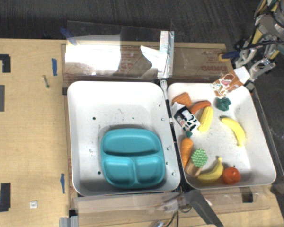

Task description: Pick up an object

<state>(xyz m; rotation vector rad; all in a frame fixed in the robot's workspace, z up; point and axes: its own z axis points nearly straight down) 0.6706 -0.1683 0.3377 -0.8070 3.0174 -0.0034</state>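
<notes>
Gripper (250, 74) raised at right bin's (260, 141) far right corner, fingers pinched on a flat printed card (226, 85) lifted over the rim, arm (273, 13) slanting in from upper right, above teal toy (223, 103), bananas (235, 129), carrots (186, 150), tomato (231, 175).

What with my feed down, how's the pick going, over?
Gripper at right bin's far corner. Orange-and-white flat item beside it, grasp unconfirmed. Teal toy close by; banana farther off.
</notes>
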